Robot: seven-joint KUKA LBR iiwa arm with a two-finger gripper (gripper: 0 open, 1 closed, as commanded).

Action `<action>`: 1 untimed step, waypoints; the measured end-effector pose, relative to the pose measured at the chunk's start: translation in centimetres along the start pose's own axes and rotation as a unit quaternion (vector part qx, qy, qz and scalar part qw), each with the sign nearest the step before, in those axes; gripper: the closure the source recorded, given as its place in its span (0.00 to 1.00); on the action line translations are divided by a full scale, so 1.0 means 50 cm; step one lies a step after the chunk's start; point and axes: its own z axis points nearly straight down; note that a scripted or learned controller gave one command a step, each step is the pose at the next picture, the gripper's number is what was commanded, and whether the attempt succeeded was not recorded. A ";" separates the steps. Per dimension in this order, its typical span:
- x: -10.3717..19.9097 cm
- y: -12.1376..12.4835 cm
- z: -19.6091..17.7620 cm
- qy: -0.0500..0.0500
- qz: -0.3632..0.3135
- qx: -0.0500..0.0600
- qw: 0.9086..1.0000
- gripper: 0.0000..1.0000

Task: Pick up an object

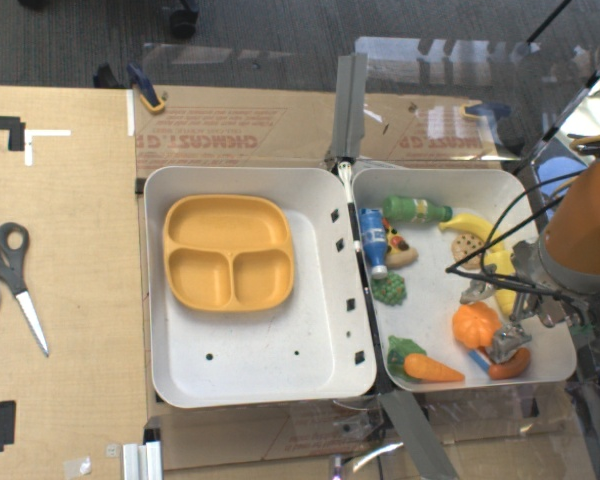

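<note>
You see the arm [588,230] run off the right edge, so most of its body is cut away. The gripper [508,343] sits low in the right bin [435,180], too small and cluttered for you to tell how it stands. It covers part of the orange fruit [475,325] and a reddish thing [512,365] beneath it, whose kind you cannot make out. The banana [475,230] is crossed by black cables [500,230]. At the left edge, the scissors [15,278] lose one handle loop.
</note>
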 end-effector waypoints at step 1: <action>-0.118 0.091 0.004 0.003 0.104 -0.002 0.995 0.00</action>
